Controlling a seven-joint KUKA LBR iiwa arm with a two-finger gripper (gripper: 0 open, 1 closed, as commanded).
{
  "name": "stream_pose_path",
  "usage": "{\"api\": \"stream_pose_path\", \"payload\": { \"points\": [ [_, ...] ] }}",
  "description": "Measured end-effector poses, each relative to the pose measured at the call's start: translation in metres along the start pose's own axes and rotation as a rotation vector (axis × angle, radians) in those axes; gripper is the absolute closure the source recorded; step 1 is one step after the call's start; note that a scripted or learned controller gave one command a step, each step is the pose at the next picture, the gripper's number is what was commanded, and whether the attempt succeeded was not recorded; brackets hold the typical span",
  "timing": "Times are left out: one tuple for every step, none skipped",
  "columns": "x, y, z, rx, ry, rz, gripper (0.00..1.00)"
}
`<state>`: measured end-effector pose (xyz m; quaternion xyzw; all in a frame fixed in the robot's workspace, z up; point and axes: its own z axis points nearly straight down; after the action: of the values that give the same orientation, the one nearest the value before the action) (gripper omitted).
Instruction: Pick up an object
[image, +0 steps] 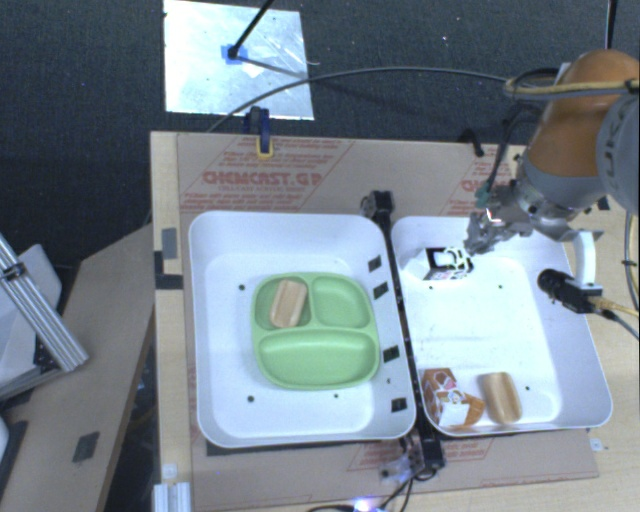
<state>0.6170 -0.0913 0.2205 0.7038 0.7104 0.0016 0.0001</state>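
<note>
Grey arm's gripper hovers beside a black-and-white item in the right bin; pincer state cannot be told. Approach step underway, seemingly; next: descend squarely, then close.

1. The left bin holds a green divided plate, with a tan bread piece in its upper-left compartment.
2. In the right bin, a wrapped snack and a bread roll lie near the front edge.
3. The gripper hangs just beside a small black-and-white object near the bin's back edge.
</note>
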Motion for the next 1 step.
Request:
{"api": "stream_pose_path", "payload": {
  "points": [
    [0.0424,-0.0171,0.0047,0.003,0.0,0.001,1.0]
  ]
}}
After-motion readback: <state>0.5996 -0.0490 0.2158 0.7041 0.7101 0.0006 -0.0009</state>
